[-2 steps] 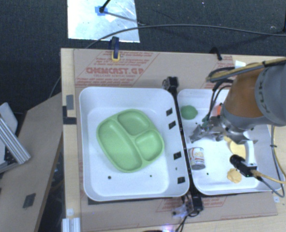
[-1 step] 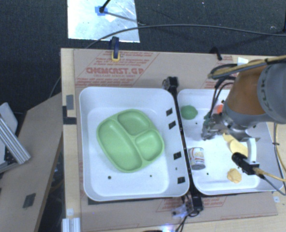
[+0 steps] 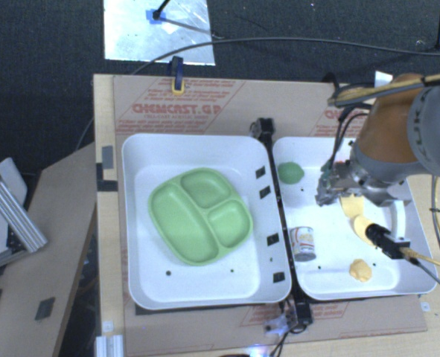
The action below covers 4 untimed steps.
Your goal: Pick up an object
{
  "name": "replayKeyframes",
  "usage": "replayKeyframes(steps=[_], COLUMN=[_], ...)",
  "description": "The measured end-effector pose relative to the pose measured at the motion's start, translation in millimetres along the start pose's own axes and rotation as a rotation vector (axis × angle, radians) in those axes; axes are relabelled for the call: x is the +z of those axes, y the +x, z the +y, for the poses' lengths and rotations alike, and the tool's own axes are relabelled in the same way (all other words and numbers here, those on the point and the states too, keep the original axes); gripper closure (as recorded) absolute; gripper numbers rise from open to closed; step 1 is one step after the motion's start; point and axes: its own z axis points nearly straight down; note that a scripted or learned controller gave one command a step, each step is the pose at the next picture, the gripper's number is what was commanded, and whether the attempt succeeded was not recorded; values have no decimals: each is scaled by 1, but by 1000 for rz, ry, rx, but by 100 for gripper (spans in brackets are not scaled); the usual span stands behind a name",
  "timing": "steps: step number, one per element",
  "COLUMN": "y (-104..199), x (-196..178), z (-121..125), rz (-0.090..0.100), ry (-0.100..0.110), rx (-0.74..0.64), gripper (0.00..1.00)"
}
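Note:
In the right bin (image 3: 331, 285) lie a green ball (image 3: 289, 172), a small can with a red label (image 3: 303, 243), a yellow banana-like piece (image 3: 356, 216) and a small yellow lump (image 3: 360, 271). My gripper (image 3: 328, 190) hangs over the middle of that bin, just right of the green ball and left of the yellow piece. The arm's wrist covers much of the yellow piece. I see nothing held between the gripper's tips.
The left bin (image 3: 152, 281) holds a green divided plate (image 3: 199, 214). Black clips run along the divider (image 3: 273, 207) between the bins. A black connector with a yellow cable (image 3: 387, 242) lies over the right bin. Cardboard (image 3: 182, 106) borders the bins.

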Motion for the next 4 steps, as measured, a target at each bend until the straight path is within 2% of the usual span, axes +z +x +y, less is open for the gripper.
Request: replayKeyframes(steps=[1,2,3,4], y=[-2,-2,52,95], x=[-63,-78,-70,-80], z=[5,6,29,41], rz=[-1,0,2,2], ry=[-2,2,1,2], rx=[0,-1,-6,-4], gripper=[100,100,100,100])
